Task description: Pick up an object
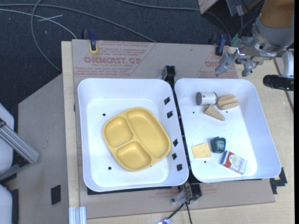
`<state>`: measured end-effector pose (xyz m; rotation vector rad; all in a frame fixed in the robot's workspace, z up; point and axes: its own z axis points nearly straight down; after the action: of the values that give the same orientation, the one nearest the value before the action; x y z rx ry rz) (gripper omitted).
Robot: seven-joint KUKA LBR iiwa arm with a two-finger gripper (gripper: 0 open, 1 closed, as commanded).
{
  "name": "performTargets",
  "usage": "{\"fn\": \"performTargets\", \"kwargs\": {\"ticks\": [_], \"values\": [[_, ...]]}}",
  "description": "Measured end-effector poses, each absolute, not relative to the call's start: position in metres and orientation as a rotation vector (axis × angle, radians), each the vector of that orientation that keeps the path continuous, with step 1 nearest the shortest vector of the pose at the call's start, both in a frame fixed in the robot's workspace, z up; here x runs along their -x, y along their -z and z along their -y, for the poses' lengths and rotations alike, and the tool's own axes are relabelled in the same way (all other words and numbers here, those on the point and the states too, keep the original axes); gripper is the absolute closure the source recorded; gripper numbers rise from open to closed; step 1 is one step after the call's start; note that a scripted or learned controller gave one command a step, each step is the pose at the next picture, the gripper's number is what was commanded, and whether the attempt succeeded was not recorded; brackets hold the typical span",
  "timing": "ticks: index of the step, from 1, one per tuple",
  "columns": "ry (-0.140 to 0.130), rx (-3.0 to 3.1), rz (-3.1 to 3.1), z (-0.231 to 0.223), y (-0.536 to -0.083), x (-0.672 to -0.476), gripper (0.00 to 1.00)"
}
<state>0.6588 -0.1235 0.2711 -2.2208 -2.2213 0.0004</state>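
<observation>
Gripper [237, 63] above far rim of right bin [261, 125], fingers spread apart, nothing between them. Nearest target: grey-capped white cylinder [206, 98], lying on side, long axis left-right. Lies below-left of fingertips in view, apart. Tan block [227, 101] just beside cylinder.

My tool [237, 65] hangs over the table beyond the right bin's [261, 125] far rim, nothing beneath it; the bin's middle lies open between the far cluster [216, 104] and near cluster [219, 152]; the yellow tray [136, 138] crowds the left bin [91, 125].
</observation>
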Motion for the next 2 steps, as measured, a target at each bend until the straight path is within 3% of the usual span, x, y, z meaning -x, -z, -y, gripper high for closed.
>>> {"fn": "performTargets", "kwargs": {"ticks": [2], "values": [[-0.006,2.218,2.217,0.12,-0.166,-0.655,0.0]]}}
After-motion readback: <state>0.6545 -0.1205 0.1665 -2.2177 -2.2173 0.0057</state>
